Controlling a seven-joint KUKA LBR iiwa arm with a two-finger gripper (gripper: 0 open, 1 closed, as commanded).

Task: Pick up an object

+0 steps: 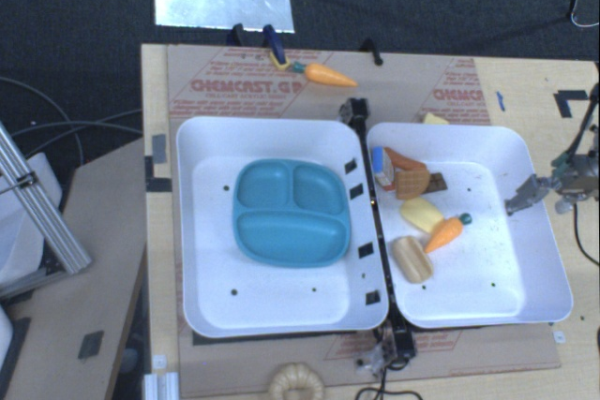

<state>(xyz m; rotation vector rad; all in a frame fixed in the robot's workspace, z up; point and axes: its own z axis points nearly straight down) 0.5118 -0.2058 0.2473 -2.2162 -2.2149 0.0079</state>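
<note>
The right bin (525, 295) holds a cluster of toy food on its left side: an orange carrot (444, 233) with a green tip, a pale yellow piece (421, 214), a tan bread roll (411, 259), a brown biscuit (415, 183) and a small box (382, 169). My gripper (525, 196) hangs at that bin's right rim, well to the right of the carrot and apart from every object. Nothing shows in it.
The left bin (206, 295) carries a blue divided plate (291, 211). A second carrot (323, 75) lies on the cardboard behind the bins, and a yellow piece (434, 118) sits just behind the right bin. A beige ring (298, 381) lies at the front edge.
</note>
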